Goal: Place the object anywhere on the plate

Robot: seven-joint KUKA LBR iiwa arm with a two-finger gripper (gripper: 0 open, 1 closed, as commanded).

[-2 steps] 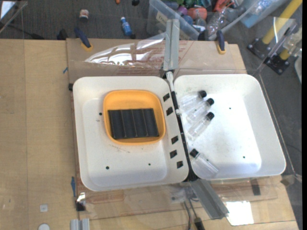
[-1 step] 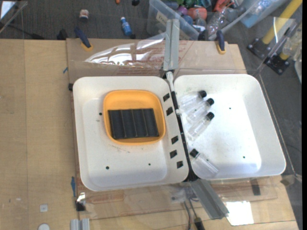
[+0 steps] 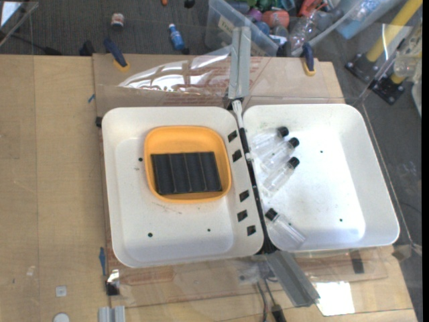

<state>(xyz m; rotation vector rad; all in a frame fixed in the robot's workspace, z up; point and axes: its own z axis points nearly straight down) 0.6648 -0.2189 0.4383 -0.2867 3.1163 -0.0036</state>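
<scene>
Since the orange plate is the one large thing in the left bin, it serves as the landmark for everything else. On the plate lies the task's thing, a black ribbed block. It lies flat within the plate's rim and covers most of the plate's floor, with its long side running left to right. Nothing lies on top of the block or leans over the plate.

Right of the plate, a row of small black tabs marks the seam where the two bins meet. Beyond that seam the right bin holds several clear vials with black caps. Three of them are clustered just past the seam, level with the plate. A fourth vial lies lower, near the bin's front corner. All of them are well apart from the plate.

Behind the plate, past the bin's far rim, a crumpled clear plastic sheet lies on the table. A grey metal bar stands at the seam. Farther back and to the right of the plate is a clear tub full of coloured toys. A small blue bottle lies on the dark floor behind the table.

How the jaws stand cannot be told.
</scene>
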